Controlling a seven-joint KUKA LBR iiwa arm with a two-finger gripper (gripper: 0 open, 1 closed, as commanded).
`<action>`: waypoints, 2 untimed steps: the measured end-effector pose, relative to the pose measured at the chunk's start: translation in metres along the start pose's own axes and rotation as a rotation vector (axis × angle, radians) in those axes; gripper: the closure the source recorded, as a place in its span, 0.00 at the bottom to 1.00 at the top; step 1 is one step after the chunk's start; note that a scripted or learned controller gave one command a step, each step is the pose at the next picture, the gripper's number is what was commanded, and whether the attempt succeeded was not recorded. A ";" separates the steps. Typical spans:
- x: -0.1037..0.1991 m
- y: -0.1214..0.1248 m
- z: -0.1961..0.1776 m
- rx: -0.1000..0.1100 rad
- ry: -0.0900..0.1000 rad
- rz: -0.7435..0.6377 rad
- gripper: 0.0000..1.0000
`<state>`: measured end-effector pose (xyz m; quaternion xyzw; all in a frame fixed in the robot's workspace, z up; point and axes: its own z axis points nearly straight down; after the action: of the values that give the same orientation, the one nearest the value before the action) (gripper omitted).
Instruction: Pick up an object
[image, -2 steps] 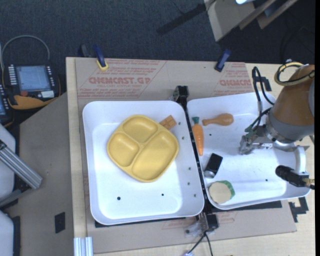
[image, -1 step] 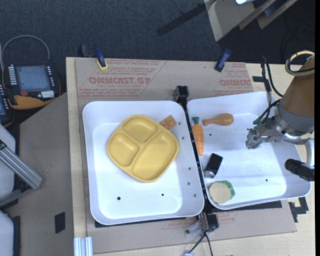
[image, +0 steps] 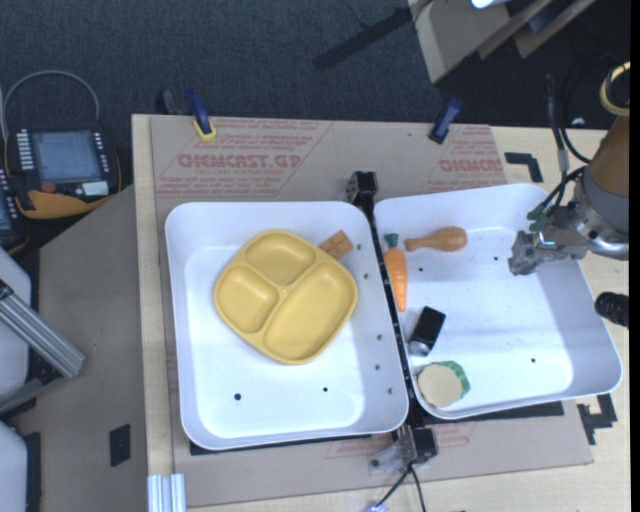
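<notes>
Round green-rimmed disc (image: 442, 383) front; carrot (image: 397, 277) well left of hand (image: 524, 258); grip unclear.

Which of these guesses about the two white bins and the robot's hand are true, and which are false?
1. The yellow plate lies in the left bin. True.
2. The carrot lies inside the yellow plate. False: it lies in the right bin, beside the divider.
3. The gripper is over the right bin. True.
4. The gripper is holding the carrot. False: the carrot lies apart from it.
5. The black block sits in the right bin. True.
</notes>
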<state>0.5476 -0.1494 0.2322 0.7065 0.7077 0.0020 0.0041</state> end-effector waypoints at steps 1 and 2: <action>0.009 0.002 -0.050 0.000 0.000 -0.001 1.00; 0.057 -0.003 -0.033 0.012 0.005 -0.004 1.00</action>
<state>0.5439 -0.0924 0.2649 0.7052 0.7090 -0.0003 -0.0018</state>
